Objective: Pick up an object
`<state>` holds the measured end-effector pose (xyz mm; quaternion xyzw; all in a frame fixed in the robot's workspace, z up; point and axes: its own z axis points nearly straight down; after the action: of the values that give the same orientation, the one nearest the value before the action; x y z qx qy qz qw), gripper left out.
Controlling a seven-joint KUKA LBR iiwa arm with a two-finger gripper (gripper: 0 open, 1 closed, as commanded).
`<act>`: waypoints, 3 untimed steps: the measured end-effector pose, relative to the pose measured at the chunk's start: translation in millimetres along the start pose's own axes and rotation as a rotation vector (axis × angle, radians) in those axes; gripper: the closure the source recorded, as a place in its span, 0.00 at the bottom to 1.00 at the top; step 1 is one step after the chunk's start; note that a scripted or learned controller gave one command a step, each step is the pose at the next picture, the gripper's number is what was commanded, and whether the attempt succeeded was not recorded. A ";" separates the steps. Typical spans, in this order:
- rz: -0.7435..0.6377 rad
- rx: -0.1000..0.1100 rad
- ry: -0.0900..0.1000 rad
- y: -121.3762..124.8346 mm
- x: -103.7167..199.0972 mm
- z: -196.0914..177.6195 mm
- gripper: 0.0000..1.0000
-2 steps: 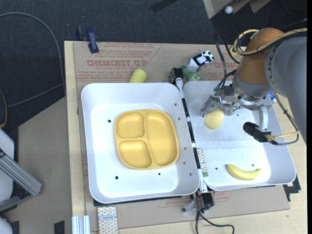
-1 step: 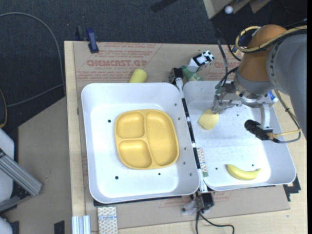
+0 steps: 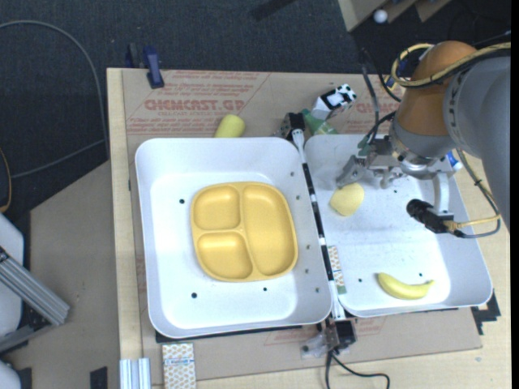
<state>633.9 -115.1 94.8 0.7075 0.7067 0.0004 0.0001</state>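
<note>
Pick not yet done, nothing lifted.
Gripper [image 3: 366, 171] low in right bin [image 3: 462, 258], just beside pale yellow fruit [image 3: 347, 199] resting on bin floor; grip state impossible to tell. Banana [image 3: 404, 286] untouched near front edge; grasp and lift remaining.

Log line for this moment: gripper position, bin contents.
gripper: low in right bin, beside pale yellow fruit | banana: right bin, near front | yellow divided plate: left bin

Pale yellow lump [image 3: 347, 199], perhaps a lemon, lying in right bin [image 3: 462, 258].
</note>
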 end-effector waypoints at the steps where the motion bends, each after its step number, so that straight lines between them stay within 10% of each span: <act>1: -0.002 0.004 0.001 -4.3 15.8 10.3 0.00; 2: -0.001 0.002 0.001 -3.7 15.7 -0.1 1.00; 3: -0.001 0.002 0.001 -3.8 15.7 0.1 0.00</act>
<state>630.1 -99.4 94.7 0.7073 0.7069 -0.0001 -0.0010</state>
